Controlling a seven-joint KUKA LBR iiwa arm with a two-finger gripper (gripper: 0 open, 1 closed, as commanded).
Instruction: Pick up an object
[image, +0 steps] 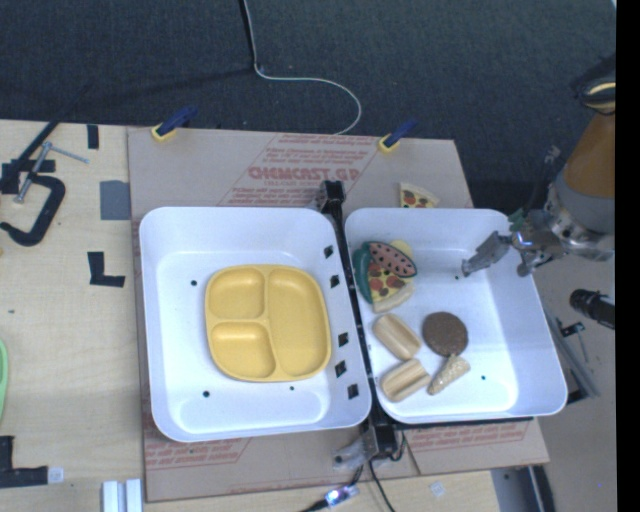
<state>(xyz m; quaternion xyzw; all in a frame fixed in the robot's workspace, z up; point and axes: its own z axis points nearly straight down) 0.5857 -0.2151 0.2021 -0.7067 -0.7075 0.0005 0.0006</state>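
Observation:
My gripper hangs over the right bin's upper right corner, open, with nothing between its fingers. To its left in that bin lies a watermelon-slice toy on a pale cookie-like piece. Lower down are a tan bread roll, a second roll, a brown round patty and a cream cone-shaped piece. All these lie apart from the gripper.
The left bin holds a yellow divided plate. A pizza-slice toy lies on the cardboard outside the right bin, above it. Clamps and a cable sit along the bench's far edge.

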